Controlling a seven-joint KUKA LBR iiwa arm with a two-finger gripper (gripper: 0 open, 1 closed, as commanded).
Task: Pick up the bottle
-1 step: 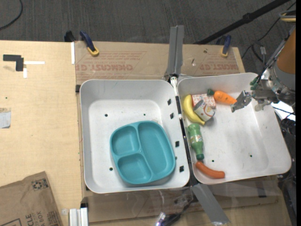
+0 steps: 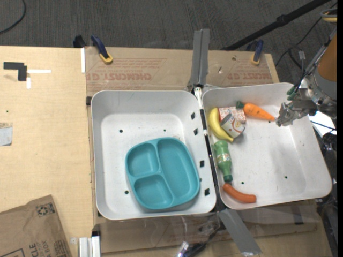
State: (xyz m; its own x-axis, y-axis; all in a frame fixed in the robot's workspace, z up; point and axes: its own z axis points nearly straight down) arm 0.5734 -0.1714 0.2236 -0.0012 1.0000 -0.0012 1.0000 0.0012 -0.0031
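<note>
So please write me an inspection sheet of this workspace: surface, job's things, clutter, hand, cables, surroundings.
Surface: wooden bench bearing a left bin and a right bin, both white, side by side.
Job's things: green bottle lying along the right bin's left wall, untouched.
Clutter: banana, small carton, carrot and sausage in the right bin; teal divided plate in the left bin.
Hand: hand over the right bin's far right corner, near the carrot's tip, apart from the bottle.
Cables: dark cables on the floor beyond the bench.
Surroundings: clamps on the far edge; cardboard at near left.
</note>
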